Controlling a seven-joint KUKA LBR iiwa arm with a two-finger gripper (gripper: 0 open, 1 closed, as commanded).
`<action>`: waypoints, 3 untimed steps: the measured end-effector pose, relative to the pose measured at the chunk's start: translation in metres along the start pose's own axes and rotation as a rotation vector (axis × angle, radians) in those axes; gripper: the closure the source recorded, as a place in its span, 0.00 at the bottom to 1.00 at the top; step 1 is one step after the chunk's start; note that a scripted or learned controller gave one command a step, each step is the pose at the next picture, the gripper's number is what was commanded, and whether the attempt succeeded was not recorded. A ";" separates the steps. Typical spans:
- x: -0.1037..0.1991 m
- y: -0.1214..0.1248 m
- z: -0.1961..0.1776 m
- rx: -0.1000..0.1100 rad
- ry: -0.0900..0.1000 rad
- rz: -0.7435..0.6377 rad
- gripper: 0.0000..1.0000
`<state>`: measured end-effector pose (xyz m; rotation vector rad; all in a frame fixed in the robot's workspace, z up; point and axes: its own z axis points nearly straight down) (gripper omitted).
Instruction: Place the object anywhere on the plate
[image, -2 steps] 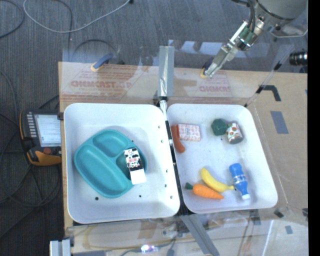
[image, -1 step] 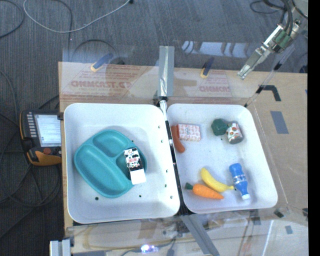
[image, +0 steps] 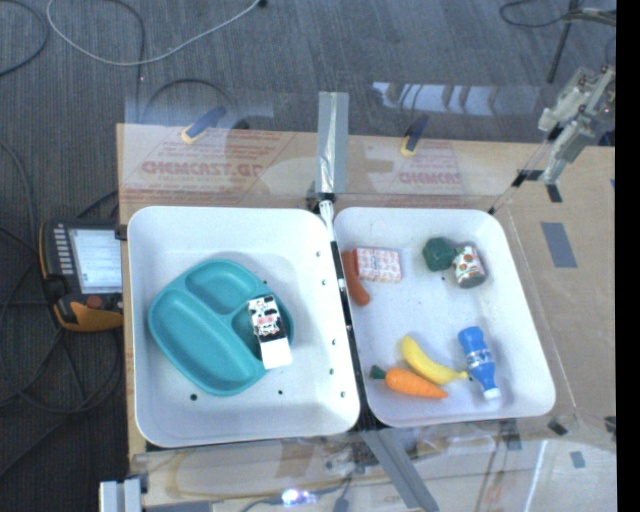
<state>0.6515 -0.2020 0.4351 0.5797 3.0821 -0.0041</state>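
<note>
A: Camera view check. Where's the object?

B: Small white carton with black cow patches lies on the teal three-compartment plastic plate, in the plate's right near compartment. Its near end overhangs the plate's right rim a little. Plate sits in the left shallow white bin, roughly central.

A: Gripper?

B: Two-finger gripper is at the far right, beyond the bins, over the bench edge, well apart from the carton. It carries no object. Too small and pale against the floor to read the fingers, so I cannot tell their state.

A: Right bin contents?

B: Right shallow white bin holds: pink-and-white patterned rectangular packet far left; orange-red sausage-shaped toy just beside it, along the left wall; dark green leafy vegetable toy far right, touching a small can with a white-and-red label. Near side: yellow plastic banana, touching an orange plastic carrot with a green top; blue bottle with a white cap just right of the banana, cap toward the near side.

A: Anything else?

B: Handheld controller with a lit screen and orange body on the floor left of the bench.
</note>
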 end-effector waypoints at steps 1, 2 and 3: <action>-0.017 -0.016 0.000 -0.001 -0.001 -0.341 0.00; -0.023 -0.012 0.000 -0.006 -0.002 -0.322 0.00; -0.023 -0.012 0.000 -0.006 -0.002 -0.268 0.00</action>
